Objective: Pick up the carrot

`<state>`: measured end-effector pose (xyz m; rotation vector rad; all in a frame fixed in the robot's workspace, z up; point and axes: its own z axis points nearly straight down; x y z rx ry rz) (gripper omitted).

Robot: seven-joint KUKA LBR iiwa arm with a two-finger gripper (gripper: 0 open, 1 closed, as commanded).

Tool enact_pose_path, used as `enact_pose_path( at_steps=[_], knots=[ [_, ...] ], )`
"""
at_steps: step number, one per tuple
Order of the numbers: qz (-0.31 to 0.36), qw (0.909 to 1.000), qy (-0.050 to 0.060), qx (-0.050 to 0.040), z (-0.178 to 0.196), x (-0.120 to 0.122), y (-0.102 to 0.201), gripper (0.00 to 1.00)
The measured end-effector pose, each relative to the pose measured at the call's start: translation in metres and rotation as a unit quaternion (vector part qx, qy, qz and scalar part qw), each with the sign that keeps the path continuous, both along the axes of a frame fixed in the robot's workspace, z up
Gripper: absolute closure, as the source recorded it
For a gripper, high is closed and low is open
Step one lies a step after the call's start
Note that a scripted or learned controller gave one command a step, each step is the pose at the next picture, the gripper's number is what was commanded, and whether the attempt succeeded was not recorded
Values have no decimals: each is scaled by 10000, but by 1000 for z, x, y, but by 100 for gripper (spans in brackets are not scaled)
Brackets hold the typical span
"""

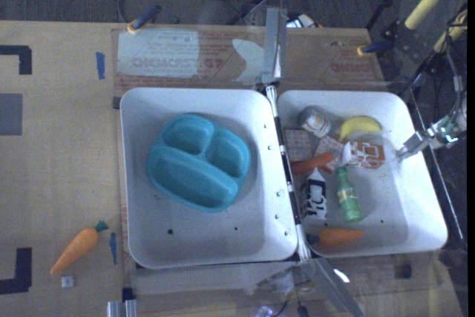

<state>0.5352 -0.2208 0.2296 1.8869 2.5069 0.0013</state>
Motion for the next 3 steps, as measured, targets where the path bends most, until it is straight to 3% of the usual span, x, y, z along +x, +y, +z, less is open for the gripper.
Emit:
enact_pose_path(
  at_steps=[1,2,3],
  knots=[
    [691,9976,-6,-10,43,-22,-2,0],
    [2581,9661,-12,-20,53,-7,-2,0],
    [4083,9128,6,-8,-10,-55,-3,0]
  ],
)
